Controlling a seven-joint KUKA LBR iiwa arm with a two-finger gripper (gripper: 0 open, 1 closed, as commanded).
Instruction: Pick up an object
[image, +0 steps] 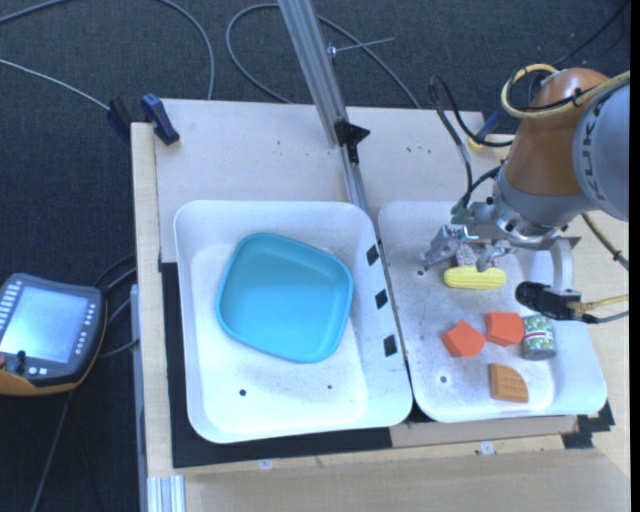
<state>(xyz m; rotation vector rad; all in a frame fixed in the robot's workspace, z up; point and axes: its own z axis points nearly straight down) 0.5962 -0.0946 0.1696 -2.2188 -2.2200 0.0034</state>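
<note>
Tool (463, 250) low over right bin; grip state cannot tell. Yellow corn cob (474, 278) just beneath, long axis left-right, flat.

Pale bench top (260, 150) carries two shallow white bins side by side. Left bin (200, 400): one light blue square plate (286, 296) lying flat near its middle, a few dark specks on the floor around it. Metal rail (318, 70) slants down from the top edge to the gap between the bins. Blue clamp (160, 117) at the bench's far left corner. Handheld control pendant (45, 332) with a lit screen rests on dark carpet (60, 200), left of the bench. Grey cables (190, 25) loop across the carpet beyond.
</note>
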